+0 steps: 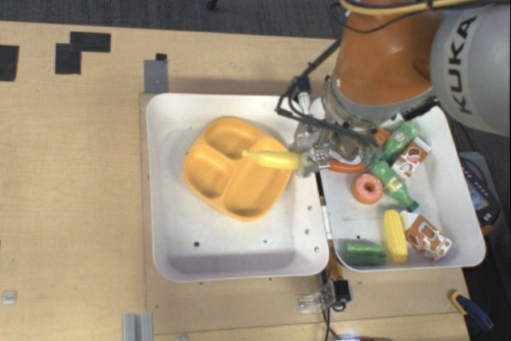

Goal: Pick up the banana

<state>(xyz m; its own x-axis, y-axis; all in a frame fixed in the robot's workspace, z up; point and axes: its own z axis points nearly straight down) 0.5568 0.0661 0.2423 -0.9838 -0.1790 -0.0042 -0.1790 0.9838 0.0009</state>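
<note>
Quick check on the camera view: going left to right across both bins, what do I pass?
Yellow divided plate in the left bin, then the banana at its right edge, the gripper, the pink donut, the corn cob, then the red-and-white carton.

Beside the orange-yellow divided plate [231, 168], which sits in a plain white bin [172, 196], the banana [271, 160] across its right rim is a paler, lemon yellow. Right of the plate, the second white bin [471, 239] holds a pink-frosted doughnut [367, 188], a yellow corn cob [394, 235], a dark green vegetable [366, 253], green bottles [395, 181] and red-and-white cartons [425, 238]. The arm [415, 44] above the plate's right side is grey with an orange band and black lettering.
</note>
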